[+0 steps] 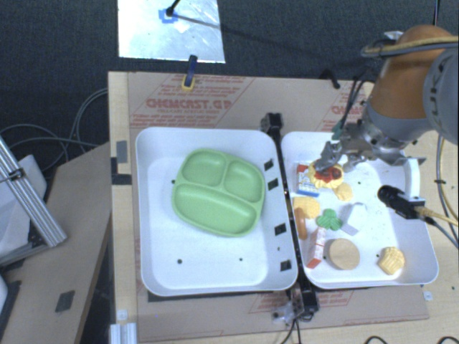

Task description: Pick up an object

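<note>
a single fixed camera looks down at a slant from above the bench [215,92], far enough back to take in both white bins [154,213] side by side, the floor to the left, and the arm [409,84] entering from the right.

The arm [412,84] enters from the right edge of the view, its orange band at the upper right and the grey wrist slanting down and to the left. The gripper [331,160] hangs low over the far left part of the right bin [423,264], near that bin's back edge, pointing downward.
</note>
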Robot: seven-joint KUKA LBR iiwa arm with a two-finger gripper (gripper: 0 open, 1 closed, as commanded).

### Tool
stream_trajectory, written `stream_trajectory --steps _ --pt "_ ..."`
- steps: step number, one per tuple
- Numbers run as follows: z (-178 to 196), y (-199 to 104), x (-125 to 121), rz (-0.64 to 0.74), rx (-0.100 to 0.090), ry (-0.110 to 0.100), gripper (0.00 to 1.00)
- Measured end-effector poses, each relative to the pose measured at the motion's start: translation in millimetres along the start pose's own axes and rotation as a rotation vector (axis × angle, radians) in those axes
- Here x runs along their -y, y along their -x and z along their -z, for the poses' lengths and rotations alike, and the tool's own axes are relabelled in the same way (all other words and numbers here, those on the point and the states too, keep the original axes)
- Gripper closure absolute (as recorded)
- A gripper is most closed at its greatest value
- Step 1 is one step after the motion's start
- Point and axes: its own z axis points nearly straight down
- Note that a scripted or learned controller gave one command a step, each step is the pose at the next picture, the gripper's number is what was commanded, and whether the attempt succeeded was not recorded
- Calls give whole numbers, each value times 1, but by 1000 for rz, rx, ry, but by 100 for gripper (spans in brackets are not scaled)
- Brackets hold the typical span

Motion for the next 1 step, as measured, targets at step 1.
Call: stream_trajectory --steps 1 --pt "-6 -21 48 -4 -1 -2 100"
